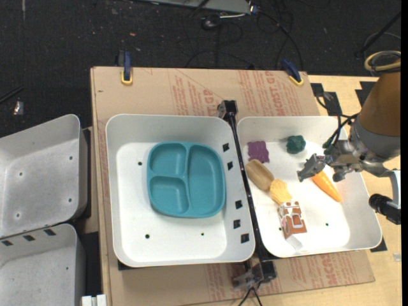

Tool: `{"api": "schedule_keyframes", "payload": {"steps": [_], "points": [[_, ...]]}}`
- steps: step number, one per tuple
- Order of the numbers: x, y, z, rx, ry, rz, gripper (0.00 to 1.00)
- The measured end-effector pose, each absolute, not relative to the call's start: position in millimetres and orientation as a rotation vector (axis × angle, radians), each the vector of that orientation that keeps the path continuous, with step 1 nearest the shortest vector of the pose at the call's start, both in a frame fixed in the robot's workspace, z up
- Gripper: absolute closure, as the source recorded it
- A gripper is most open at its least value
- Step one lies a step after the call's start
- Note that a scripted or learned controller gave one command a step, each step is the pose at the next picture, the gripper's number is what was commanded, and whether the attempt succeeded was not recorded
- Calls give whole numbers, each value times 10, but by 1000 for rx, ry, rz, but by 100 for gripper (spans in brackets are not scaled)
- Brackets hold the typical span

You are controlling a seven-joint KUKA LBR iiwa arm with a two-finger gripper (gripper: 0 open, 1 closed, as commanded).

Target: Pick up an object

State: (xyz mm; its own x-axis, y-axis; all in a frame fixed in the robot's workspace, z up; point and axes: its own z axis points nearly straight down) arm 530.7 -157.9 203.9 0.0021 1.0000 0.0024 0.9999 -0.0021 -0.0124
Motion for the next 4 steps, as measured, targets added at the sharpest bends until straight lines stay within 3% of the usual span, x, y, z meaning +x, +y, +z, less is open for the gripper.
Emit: {"api": "schedule_keyframes", "payload": {"steps": [1,3,4], "points": [[5337,-1577,2101,-2221,-2223,0,0],[5395,-1597,1095,-2223,-2218,2,0],[5427,-1616,962,-2232,-2225,-6,0]]}}
